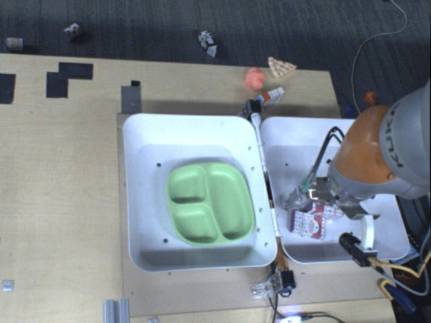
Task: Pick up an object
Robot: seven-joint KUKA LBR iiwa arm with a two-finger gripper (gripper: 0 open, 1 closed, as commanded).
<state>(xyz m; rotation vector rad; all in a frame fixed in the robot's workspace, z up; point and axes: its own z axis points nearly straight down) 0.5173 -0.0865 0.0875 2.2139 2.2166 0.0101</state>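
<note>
Mostly hidden: the gripper point(311, 197) sits under the grey and orange arm point(369, 155), low in the right bin point(296, 136), and its tip is a blur of dark and shiny bits. Grasping or released cannot be told. Just below it, touching or nearly so, lies a red-and-white packet point(307, 225) flat on the bin floor near the front wall. The packet's upper right part is covered by the wrist, so its full outline is cut off. The visible part looks roughly rectangular, with the long axis running about left to right in the view and the right end going under the arm. The print is too small to read. The left bin point(145, 180) holds a green divided plate point(210, 202), three compartments, lying flat, well apart from the packet.
</note>
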